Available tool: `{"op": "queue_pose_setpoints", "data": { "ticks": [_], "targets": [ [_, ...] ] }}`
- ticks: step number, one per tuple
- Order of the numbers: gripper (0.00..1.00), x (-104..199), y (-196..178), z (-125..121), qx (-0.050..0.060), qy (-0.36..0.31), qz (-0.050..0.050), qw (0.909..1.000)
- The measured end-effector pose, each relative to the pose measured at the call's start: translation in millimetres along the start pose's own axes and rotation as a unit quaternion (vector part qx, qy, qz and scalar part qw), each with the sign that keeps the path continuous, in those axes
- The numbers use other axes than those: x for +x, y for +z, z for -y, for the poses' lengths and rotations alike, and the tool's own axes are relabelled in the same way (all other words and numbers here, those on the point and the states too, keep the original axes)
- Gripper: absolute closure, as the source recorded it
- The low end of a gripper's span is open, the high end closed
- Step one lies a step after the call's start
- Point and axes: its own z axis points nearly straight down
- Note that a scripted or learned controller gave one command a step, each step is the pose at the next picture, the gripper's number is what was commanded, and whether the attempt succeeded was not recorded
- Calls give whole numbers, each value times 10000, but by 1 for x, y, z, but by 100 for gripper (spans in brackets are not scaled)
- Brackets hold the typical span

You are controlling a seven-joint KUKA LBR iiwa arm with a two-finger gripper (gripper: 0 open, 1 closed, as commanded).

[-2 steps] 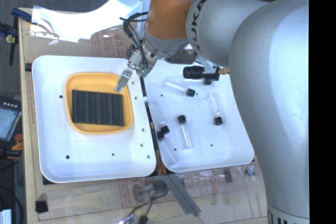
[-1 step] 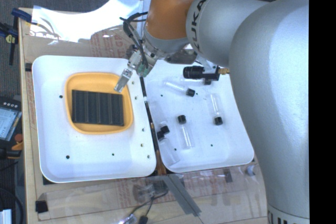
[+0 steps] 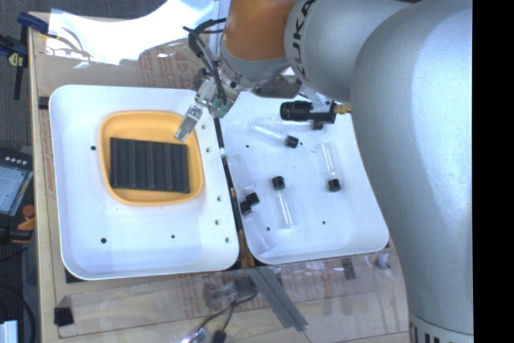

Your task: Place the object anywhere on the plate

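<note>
Where the gripper (image 3: 191,124) hangs over the plate (image 3: 152,161), its state cannot be told.

plate (image 3: 120,193) in left bin (image 3: 72,237), vials (image 3: 283,209) right

You see the yellow plate (image 3: 120,132) with its dark ribbed centre lying flat at frame left, and clear black-capped tubes (image 3: 283,205) scattered flat right of centre.

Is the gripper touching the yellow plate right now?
Cannot tell. In the camera view the gripper overlaps the upper right rim of the yellow plate, but the slanted angle hides any gap or contact.
</note>
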Motion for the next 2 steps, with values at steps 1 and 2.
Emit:
{"op": "queue_pose_setpoints", "data": {
  "ticks": [1, 2],
  "targets": [
    [0, 0, 0, 0, 0, 0, 0, 10000],
    [0, 0, 0, 0, 0, 0, 0, 10000]
  ]
}}
